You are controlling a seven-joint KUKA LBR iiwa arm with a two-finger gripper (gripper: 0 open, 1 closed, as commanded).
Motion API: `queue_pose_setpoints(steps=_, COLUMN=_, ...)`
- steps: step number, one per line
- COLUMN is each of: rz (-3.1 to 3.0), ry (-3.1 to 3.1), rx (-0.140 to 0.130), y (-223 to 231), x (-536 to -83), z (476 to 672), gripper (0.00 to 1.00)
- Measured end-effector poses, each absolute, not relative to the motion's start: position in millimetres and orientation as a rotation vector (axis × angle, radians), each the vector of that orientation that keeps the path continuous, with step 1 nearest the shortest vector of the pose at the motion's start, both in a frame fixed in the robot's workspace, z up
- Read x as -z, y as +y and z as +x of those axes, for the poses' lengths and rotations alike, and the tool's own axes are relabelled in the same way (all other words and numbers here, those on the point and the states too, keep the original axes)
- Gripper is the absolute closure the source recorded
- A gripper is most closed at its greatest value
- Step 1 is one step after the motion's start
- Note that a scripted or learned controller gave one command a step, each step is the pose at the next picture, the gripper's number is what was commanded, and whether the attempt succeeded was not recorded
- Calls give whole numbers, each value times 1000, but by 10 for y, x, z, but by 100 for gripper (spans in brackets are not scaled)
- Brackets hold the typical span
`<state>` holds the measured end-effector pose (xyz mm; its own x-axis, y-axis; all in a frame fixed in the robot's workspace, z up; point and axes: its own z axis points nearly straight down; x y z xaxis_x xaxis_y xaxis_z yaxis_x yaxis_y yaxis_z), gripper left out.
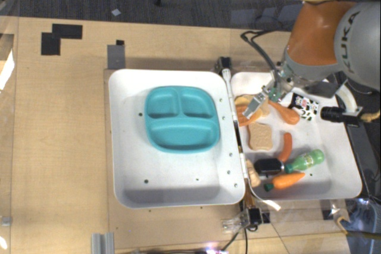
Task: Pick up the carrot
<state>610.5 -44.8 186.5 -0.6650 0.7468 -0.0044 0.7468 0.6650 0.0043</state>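
The carrot [287,181] is orange with a green stalk end pointing left. It lies flat near the front edge of the right bin [342,146], below a green bottle [306,159]. My gripper [256,107] hangs over the back left part of that bin, above an orange food piece [241,113] and just behind a slice of bread [260,137]. It is well apart from the carrot, which lies toward the front of the bin. Nothing shows in its grasp.
The right bin also holds an orange-red sausage [287,146], another orange piece [286,113], a black object [268,165] and a black-and-white patterned item [303,106]. The left bin [128,146] carries a teal divided plate [181,118]. A ridge separates the bins.
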Motion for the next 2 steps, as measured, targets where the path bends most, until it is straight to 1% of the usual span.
queue_pose_setpoints(steps=1, rz=1678, ry=2629, rx=-21, y=-864, x=-1072, z=6505, gripper=0)
queue_pose_setpoints(steps=2, rz=1665, ry=2628, rx=-32, y=-837, x=-1217, z=6542, gripper=100)
